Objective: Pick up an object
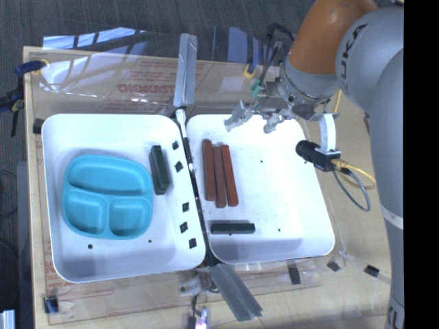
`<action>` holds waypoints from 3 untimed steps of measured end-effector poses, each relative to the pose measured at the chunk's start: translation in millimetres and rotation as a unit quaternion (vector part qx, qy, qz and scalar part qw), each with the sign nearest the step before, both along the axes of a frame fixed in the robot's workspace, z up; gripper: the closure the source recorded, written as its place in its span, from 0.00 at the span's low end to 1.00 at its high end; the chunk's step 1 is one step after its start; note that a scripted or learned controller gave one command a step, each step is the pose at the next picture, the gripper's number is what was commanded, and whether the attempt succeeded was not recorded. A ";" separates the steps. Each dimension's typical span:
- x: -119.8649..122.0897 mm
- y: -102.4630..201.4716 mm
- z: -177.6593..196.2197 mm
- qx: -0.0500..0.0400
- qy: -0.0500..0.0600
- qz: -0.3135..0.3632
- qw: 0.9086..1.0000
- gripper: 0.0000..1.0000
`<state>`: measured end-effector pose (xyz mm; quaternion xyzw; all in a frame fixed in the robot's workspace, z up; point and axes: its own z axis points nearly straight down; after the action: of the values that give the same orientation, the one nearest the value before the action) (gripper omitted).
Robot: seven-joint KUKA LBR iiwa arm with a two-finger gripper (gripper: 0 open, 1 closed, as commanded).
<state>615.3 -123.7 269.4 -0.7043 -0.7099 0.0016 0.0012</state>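
Your bench [82,67] is a light wooden surface under a clear, glare-catching sheet. You have two shallow white bins directly on it, side by side and touching along the middle: the left bin [68,262] and the right bin [312,242]. A grey metal bar [184,70] lies behind their junction.

The right bin [302,204] has lots of bare white floor on its right half. Three brown sticks [219,173] lie together near its left wall, and a black bar [232,228] lies near the front. In the left bin [55,252], a big blue tray [108,196] takes up most room, with a dark bar [159,169] just beside it.
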 end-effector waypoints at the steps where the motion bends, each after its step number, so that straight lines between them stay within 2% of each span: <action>1: 14.8 -7.2 -178.4 0.000 0.000 -0.061 0.998 0.00; 2: 14.2 -6.1 -169.8 0.001 0.002 -0.059 0.998 1.00; 3: 35.0 25.8 -51.4 0.000 -0.002 0.043 0.999 1.00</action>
<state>650.4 -97.9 218.0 -0.6728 -0.7398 0.0002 -0.0001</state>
